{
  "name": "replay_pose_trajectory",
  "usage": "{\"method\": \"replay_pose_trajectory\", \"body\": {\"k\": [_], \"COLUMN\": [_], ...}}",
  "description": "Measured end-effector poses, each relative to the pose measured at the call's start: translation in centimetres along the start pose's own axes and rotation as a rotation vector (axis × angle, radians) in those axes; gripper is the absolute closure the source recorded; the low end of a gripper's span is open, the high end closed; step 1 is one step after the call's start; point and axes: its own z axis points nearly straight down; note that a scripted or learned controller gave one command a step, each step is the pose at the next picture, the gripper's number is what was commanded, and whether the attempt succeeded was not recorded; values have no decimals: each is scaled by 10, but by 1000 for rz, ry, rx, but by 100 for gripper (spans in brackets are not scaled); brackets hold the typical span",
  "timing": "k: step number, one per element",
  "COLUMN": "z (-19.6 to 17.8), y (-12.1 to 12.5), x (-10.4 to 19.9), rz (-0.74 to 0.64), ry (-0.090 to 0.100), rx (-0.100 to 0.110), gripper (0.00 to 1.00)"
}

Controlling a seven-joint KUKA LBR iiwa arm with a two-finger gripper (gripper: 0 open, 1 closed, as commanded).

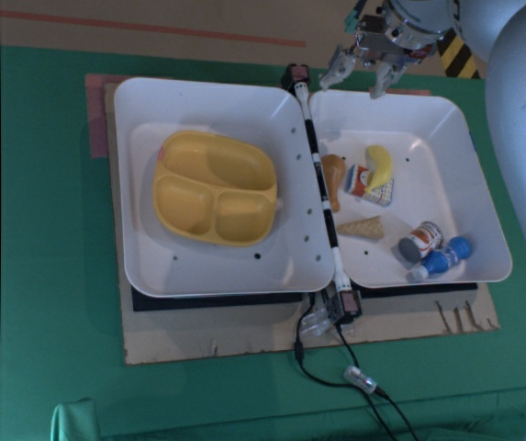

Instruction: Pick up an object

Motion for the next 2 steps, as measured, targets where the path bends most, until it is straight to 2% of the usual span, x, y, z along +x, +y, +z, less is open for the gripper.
{"method": "replay_pose_trajectory", "body": {"k": [1,2], "z": [-11,-30], "y": [1,3], "x": [38,37], "rz": [-3,0], "ry": [3,3], "rx": [-4,-19], "gripper": [0,100]}}
